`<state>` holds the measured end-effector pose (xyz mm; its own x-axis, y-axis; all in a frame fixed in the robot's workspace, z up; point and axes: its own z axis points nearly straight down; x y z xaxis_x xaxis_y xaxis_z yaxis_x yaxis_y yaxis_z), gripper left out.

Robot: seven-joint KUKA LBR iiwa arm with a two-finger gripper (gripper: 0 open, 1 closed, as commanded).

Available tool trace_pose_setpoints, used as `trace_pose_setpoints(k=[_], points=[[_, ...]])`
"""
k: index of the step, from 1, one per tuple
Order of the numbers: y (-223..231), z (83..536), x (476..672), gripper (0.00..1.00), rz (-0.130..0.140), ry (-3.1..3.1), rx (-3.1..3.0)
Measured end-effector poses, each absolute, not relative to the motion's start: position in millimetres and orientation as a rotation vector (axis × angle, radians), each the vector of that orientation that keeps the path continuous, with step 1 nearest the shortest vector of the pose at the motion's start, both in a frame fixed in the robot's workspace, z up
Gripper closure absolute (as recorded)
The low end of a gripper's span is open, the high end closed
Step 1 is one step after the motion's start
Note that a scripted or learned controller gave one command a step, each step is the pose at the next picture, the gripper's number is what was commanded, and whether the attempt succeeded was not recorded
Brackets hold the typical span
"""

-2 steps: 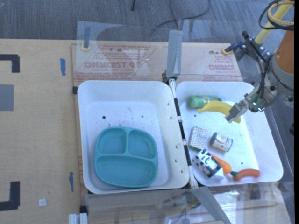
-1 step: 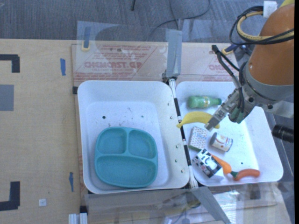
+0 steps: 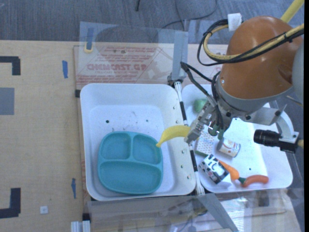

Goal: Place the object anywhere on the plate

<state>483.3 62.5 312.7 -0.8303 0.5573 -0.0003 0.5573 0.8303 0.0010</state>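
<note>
Curved yellow banana (image 3: 173, 133), smooth, pinched at its right end between the closed metal fingers of the gripper (image 3: 193, 132). Its tip hangs just above the right rim of the teal three-compartment plate (image 3: 129, 163), a matte rounded square in the left white bin (image 3: 96, 105).

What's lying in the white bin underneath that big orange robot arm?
In the right bin: a carrot, a black-and-white box, a small white carton, an orange-red piece and something green. The arm covers the bin's upper part, so anything there stays hidden.

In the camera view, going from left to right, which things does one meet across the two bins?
Blue divided plate → banana → gripper holding it → black-and-white box → carrot.
</note>
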Motion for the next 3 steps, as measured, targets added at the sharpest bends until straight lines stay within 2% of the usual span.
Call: trace_pose_setpoints(k=[1,2,3], points=[[90.5,303.0,480.0,1.0,0.002,3.112,0.419],[105.8,257.1,480.0,1.0,0.003,3.13,-0.234],[104.7,257.1,480.2,0.0,0.003,3.13,-0.23]])
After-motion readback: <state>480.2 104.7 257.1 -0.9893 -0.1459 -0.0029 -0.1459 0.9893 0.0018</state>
